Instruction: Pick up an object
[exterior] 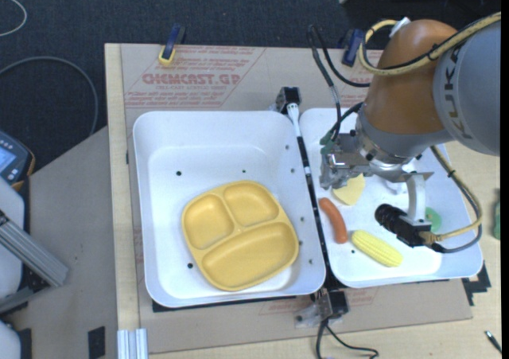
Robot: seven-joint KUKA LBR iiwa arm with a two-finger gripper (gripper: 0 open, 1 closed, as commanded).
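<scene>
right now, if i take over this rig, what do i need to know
Gripper: low in the right white bin, at its left side, right over a pale yellow wedge-shaped piece; whether it grips anything cannot be told.
Things: orange-red sausage-shaped toy and yellow corn cob toy lie loose on the right bin's floor, a small green item behind the arm's cable. Yellow three-compartment plastic plate sits in the left white bin.
Done: nothing visibly lifted.
Left: grasp one object and raise it.
</scene>
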